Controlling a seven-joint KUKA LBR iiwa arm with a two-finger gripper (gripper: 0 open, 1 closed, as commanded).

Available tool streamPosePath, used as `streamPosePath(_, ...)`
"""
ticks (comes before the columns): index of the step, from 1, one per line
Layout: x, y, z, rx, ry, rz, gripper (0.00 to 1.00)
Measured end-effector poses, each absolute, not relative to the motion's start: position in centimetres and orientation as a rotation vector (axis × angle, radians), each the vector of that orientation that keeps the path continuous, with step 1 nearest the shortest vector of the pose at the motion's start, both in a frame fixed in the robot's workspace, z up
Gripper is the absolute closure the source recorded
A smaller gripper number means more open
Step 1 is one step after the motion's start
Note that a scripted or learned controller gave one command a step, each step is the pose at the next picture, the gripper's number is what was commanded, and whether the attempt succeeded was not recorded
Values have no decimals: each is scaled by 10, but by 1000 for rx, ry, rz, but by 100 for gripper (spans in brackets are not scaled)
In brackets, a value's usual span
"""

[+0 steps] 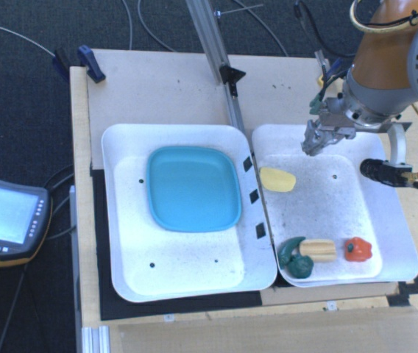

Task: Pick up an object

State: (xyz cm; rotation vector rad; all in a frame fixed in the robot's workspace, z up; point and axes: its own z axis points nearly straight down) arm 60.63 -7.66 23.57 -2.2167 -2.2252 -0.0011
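1. The arm (397, 43) runs off the top and right edges, so you only get the orange band and the wrist.
2. The pincer (313, 144) is small and dark from up here; honestly can't tell how its tips are set.
3. The green thing (294, 257) in the right bin (408, 252) is partly tucked behind the tan block (318, 250), and its shape is hard to read.
4. The handheld screen unit (6, 219) is clipped by the left edge.
5. The surface (157, 87) gets cut off along the bottom.
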Motion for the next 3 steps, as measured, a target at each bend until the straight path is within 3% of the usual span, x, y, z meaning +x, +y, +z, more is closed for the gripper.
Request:
streamPosePath(1,587,-17,235,-2215,-2227,-2,100)
streamPosePath(3,573,83,238,-2216,-2226,-1,100)
